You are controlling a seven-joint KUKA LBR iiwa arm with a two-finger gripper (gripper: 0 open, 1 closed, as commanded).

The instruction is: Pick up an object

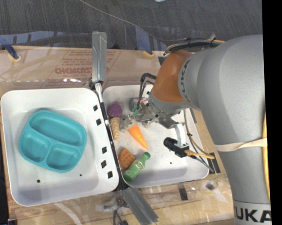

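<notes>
Gripper sits low in the right bin, far-left part, w/ the grey arm coming in from the right. Can't tell if it's released or clenched; tip is cluttered and partly hidden.

Objs in right bin: purple piece at far-left, just left of the gripper; ice-cream cone by the left wall; orange carrot just near of the gripper; waffle-like piece, prob. a cookie, and green bottle at near-left, touching.

Left bin holds a teal divided plate.
</notes>
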